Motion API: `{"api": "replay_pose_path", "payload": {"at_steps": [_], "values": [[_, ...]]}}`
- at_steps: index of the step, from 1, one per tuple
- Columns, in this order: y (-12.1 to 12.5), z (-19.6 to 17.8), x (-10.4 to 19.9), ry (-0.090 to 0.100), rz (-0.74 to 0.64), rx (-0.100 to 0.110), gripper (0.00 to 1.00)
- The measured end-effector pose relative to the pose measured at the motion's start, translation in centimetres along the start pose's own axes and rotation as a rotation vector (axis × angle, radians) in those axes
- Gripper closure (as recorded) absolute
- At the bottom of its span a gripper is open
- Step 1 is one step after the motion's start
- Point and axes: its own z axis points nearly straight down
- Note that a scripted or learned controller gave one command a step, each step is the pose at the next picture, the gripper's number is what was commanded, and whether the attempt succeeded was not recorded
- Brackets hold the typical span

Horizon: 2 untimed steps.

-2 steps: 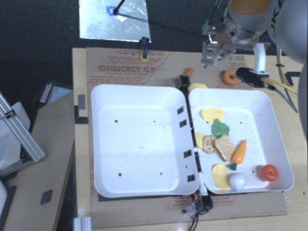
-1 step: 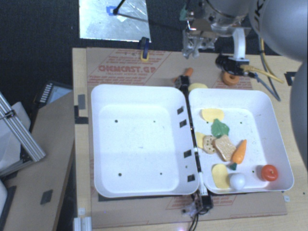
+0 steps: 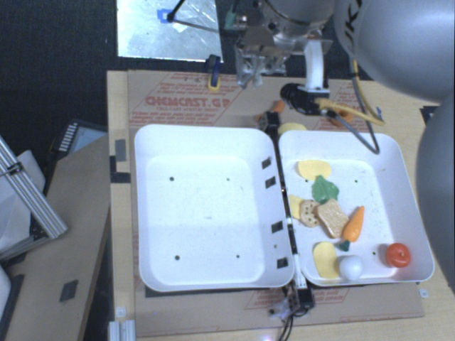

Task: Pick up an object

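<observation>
The right bin [image 3: 409, 190] holds several toy foods. A pale yellow slice [image 3: 313, 168] lies near its back, with a green leaf [image 3: 325, 189] just in front of it. Mid-bin sit a round cracker [image 3: 308, 213], a slice of toast [image 3: 331, 218] and an orange carrot [image 3: 354, 223]. Along the front wall are another yellow slice [image 3: 325, 259], a white ball [image 3: 350, 267] and a red tomato [image 3: 398, 255]. My gripper [image 3: 252, 68] hangs high behind both bins, above the cardboard and well away from the food. Nothing shows in its grasp.
The left bin [image 3: 142, 190] stands beside the right one, joined along a black-clipped seam [image 3: 279, 204]. A yellow piece [image 3: 291, 128] rests at the right bin's back rim. A silver sheet [image 3: 167, 16] lies at the back left, and a yellow-and-blue clamp [image 3: 213, 73] on the cardboard.
</observation>
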Motion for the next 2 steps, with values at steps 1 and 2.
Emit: {"api": "replay_pose_path", "payload": {"at_steps": [1,2], "values": [[2.1,-3.9,8.3,0.002,0.0,-0.004,1.0],[2.0,-6.1,7.8,-0.002,0.005,0.0,1.0]]}}
